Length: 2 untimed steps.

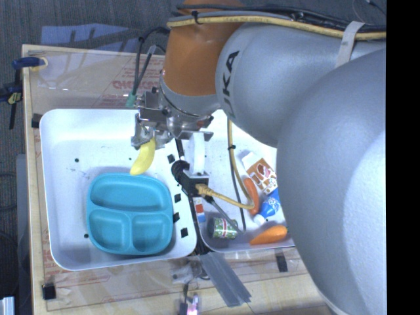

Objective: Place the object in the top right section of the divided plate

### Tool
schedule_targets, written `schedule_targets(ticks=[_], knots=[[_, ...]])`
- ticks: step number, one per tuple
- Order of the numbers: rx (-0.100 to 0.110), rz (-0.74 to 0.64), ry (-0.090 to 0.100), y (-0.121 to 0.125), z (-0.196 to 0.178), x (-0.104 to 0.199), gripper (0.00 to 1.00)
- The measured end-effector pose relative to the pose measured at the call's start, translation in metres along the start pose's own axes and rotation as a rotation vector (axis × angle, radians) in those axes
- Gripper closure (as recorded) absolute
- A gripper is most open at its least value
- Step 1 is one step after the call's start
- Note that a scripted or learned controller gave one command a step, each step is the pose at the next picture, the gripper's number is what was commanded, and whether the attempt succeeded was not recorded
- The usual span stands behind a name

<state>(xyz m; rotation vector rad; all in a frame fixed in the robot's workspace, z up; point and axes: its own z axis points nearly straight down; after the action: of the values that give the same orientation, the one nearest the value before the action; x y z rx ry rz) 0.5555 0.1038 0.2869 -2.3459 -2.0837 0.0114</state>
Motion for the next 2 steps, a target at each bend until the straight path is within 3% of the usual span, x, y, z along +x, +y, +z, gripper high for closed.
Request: schedule_targets(ticks=[1,2], knots=[[-0.006,0.187,0.004,0.043,-0.128,-0.141,1.00],[-0.003,-0.193,0.002,0.008,-0.100,-0.126,1.00]])
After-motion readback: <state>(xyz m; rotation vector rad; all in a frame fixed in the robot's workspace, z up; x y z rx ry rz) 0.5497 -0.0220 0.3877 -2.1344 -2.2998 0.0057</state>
